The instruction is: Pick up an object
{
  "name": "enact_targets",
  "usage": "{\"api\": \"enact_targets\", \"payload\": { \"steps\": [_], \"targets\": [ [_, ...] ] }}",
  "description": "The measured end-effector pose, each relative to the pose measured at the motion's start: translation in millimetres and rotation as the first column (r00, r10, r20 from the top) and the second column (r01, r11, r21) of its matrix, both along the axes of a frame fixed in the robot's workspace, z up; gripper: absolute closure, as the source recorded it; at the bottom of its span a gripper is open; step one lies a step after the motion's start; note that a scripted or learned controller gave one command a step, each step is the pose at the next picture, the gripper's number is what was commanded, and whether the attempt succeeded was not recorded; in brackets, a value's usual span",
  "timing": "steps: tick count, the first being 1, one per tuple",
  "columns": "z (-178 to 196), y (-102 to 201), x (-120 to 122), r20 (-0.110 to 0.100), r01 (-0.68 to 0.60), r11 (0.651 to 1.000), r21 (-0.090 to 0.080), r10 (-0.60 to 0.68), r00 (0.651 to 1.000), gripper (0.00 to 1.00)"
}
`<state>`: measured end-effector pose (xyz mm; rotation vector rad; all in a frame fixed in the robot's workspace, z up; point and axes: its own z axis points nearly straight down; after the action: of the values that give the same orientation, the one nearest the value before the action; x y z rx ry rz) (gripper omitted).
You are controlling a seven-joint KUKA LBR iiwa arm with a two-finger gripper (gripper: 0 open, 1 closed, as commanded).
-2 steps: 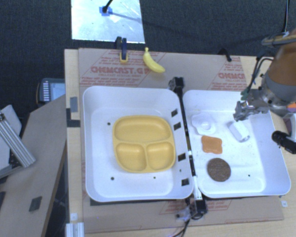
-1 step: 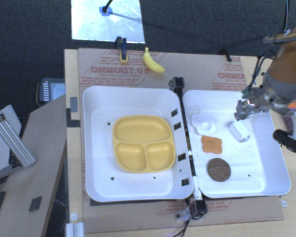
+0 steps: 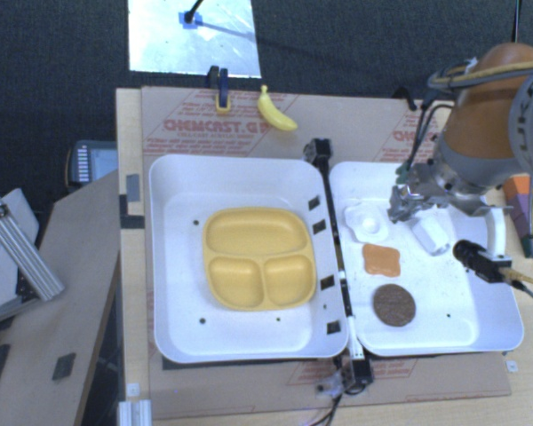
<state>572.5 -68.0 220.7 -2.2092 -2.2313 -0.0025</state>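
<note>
Camera view, from its left: you have a ribbed aluminium rail [image 3: 16,248] lying at a slant over the pale wooden table [image 3: 71,264]. Behind the table is a dark, finely speckled backdrop [image 3: 53,60]. A shiny, crinkled silver sheet [image 3: 195,29] lies at the top. Below it a brown cardboard sheet [image 3: 195,124] covers the table under both bins. You can read "CHEMCAST" on it in red, repeated in rows; the smaller print is too fine to make out. A black and yellow clamp [image 3: 221,90] grips the cardboard's far edge, and a smooth yellow plastic banana [image 3: 276,113] lies on the cardboard just beyond the left bin.

The left bin [image 3: 160,264] is shallow, glossy white plastic with rounded corners. In its middle sits a matte yellow tray [image 3: 258,257], divided into one long compartment and two smaller ones.

In the right bin [image 3: 489,327], equally white, you see a flat white piece [image 3: 364,223] with a raised round centre. Nearer to you is a flat orange piece [image 3: 381,259] with wavy edges, and nearer still a rough brown disc [image 3: 394,304]. A smooth white cylinder [image 3: 429,234] lies tilted just right of the flat white piece.

The hand [image 3: 407,201] hangs low over the bin's far part, between the flat white piece and the cylinder. You cannot tell how far open it is, and nothing shows held in it. The grey and orange arm [image 3: 493,122] reaches in from the right.
</note>
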Motion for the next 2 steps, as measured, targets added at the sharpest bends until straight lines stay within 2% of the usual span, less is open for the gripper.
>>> {"api": "enact_targets", "payload": {
  "steps": [1, 2],
  "targets": [
    [9, 57, -5, 0.002, -0.001, 1.0, 0.0, 0.001, 1.0, 1.0],
    [-1, 106, -15, 0.0, 0.001, 1.0, 0.0, -0.001, 1.0, 1.0]
  ]
}}
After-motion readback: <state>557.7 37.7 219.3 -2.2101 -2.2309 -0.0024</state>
